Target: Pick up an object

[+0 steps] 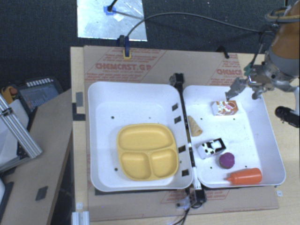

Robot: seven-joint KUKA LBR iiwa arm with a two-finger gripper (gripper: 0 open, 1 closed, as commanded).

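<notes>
Gripper [243, 92] hovers over right bin [265, 121] near its far edge, jaws spread open, nothing between them. Small pink-white carton [224, 108] lies just below the fingers, apart from them. Cone [194, 125] by bin's left wall; black-white cow toy [211, 148], purple ball [227, 160], orange bottle [244, 176] near front edge. Yellow divided tray [146, 151] in left bin [108, 125].

we see even, bright overhead light, soft short shadows in the white bins [140, 90], glare on the foil sheet [111, 13], slightly soft focus overall.
</notes>
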